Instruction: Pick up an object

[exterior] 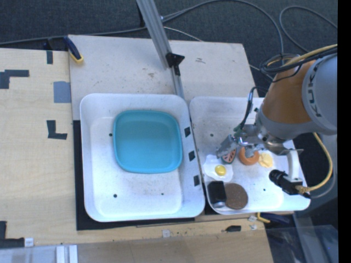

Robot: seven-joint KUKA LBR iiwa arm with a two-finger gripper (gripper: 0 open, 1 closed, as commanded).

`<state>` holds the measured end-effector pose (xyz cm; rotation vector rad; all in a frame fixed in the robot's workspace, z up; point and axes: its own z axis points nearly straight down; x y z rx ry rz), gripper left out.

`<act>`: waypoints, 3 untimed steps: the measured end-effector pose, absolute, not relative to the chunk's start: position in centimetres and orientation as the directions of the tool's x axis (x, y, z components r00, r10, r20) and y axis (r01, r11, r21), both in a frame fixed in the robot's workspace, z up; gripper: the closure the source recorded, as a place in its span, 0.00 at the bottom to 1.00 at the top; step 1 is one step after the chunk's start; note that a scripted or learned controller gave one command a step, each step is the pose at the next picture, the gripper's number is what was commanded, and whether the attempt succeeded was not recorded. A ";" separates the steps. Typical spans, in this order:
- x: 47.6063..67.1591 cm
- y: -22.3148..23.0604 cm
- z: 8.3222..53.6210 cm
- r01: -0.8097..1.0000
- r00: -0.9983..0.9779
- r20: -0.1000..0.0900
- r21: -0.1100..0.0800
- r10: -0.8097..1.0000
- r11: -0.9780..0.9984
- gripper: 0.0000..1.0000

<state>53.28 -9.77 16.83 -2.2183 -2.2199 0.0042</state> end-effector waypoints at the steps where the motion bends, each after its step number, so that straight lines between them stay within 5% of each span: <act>1: 53.5 -9.3 12.5 1.000 -0.001 0.000 -0.004 1.000 0.001 0.00; 2: 53.5 -9.3 13.6 1.000 -0.001 0.000 -0.002 1.000 0.001 1.00; 3: 54.5 -9.0 18.5 1.000 -0.001 0.000 0.003 1.000 0.001 1.00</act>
